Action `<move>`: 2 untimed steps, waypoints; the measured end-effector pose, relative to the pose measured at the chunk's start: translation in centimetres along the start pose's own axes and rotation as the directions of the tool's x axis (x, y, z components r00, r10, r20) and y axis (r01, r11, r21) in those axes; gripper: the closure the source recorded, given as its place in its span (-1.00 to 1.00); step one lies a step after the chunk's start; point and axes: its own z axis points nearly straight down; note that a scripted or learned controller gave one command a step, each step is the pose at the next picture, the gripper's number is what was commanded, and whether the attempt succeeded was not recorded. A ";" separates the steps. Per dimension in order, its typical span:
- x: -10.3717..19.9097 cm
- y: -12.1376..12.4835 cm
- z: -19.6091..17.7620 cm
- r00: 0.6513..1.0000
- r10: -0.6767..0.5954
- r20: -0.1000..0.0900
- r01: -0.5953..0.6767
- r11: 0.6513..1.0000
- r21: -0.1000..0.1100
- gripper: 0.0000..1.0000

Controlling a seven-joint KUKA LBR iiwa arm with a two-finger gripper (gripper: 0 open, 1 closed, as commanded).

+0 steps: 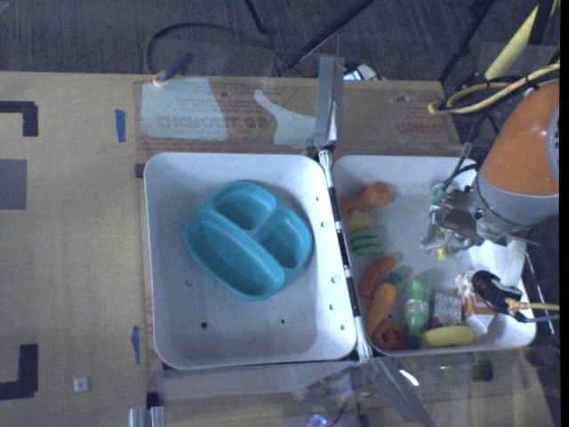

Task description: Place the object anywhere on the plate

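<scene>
Tan board covers the bench (71, 265), marked with black corner brackets and bits of blue tape, and beyond its far edge lies dark carpet crossed by black tripod legs and cables. Two white bins sit side by side. The left bin (169, 318) carries a teal plate (250, 237) with three compartments, set toward its far side. The right bin (404, 172) has toy food heaped along its left wall and near edge: an orange carrot (381, 304), a green bottle (416, 302), a yellow banana (450, 335) and a small red-labelled packet (447, 308). The grey and orange arm (524, 163) reaches in from the right, its claw (442, 229) low over the right bin's middle; whether it is clenched or released cannot be told. Faded print on the far cardboard strip (231, 114) is too blurred to read.
</scene>
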 end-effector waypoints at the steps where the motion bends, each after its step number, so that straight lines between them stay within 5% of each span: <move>1: 4.3 -4.2 -0.8 0.976 -0.216 0.000 0.216 0.976 -0.001 1.00; 2: 11.6 -4.7 -0.7 0.942 -0.334 0.003 0.334 0.942 -0.004 1.00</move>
